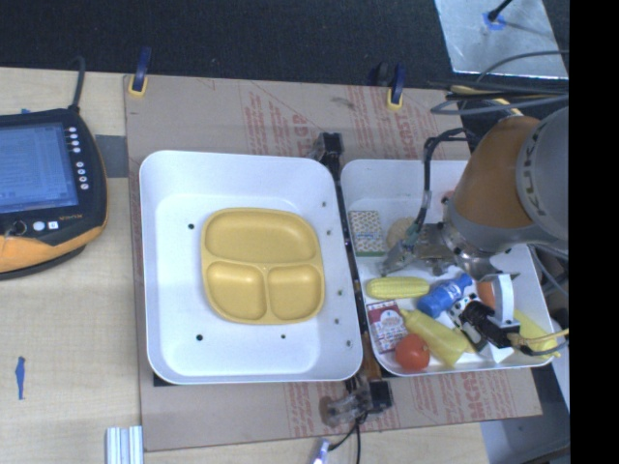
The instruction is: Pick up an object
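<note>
Gripper (413,255): low over the middle of the right bin (382,174), just above the clutter; its grey metal tip is small and blurred, so whether it is open or closed cannot be told, and nothing can be seen held in it
Arm (503,177): grey with an orange band, entering from the right and covering the bin's far right part; cut off at the frame edge
Yellow oblong piece (397,286): lies crosswise just below the gripper tip; touching or just apart cannot be told
Blue bottle (445,296): white-capped, tilted, just right of the yellow oblong piece, partly under the wrist
Tan round thing (399,230): just behind the gripper, half hidden, too blurred to name
Checkered packet (366,230): flat near the bin's left wall
Red-and-white packet (385,325): flat near the left wall, below the yellow oblong piece
Yellow tube (435,337): lies at a slant in the near part of the bin
Red ball (413,355): against the tube's lower end, by the near rim
Orange-and-white thing (499,293): right of the bottle, mostly hidden by the wrist
Left bin (164,259): beside the right bin, their walls touching
Yellow divided plate (263,264): three compartments, lying centred in the left bin
Cardboard sheet (242,114): under both bins, clamped at its far edge
Tablet (44,187): screen lit, on the bench well to the left, cut off by the frame
</note>
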{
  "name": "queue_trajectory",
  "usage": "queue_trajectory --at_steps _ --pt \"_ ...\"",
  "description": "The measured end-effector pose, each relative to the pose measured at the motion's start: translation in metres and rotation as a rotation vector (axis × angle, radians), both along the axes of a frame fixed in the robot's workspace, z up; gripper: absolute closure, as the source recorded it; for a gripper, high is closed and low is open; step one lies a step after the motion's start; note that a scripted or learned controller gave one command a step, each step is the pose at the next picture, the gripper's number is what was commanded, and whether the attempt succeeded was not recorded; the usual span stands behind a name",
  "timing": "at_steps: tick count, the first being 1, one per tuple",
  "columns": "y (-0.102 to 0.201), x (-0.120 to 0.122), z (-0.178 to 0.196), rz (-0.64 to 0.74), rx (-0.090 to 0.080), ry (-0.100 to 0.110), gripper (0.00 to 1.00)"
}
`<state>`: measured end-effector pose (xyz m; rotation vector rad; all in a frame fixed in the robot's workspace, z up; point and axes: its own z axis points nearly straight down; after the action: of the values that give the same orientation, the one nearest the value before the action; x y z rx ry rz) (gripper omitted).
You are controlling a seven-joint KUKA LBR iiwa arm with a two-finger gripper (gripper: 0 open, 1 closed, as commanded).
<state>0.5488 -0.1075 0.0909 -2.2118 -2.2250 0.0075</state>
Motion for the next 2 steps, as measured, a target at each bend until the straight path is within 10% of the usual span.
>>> queue_trajectory --at_steps 2 --pt "-0.04 0.108 0.001 -0.001 0.001 -0.004 0.0"
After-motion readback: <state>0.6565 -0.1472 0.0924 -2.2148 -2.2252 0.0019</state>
